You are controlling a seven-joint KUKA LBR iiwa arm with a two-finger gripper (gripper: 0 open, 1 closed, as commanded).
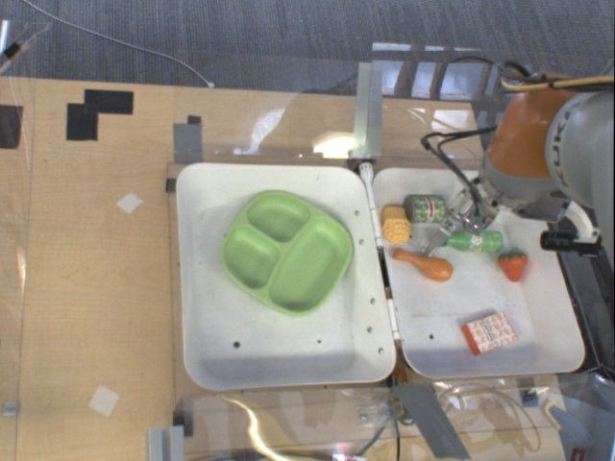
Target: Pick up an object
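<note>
Currently the pincer (459, 221) is lowered beside the green bottle (475, 243); finger spread cannot be told. Closing on it is needed next.

Bright, even overhead light, with glare on the bench (332, 147) behind the bins and soft shadows.

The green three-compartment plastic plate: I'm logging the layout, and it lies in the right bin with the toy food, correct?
No. The camera view shows the green three-compartment plastic plate alone in the left white bin; the toy food is in the right white bin.
</note>
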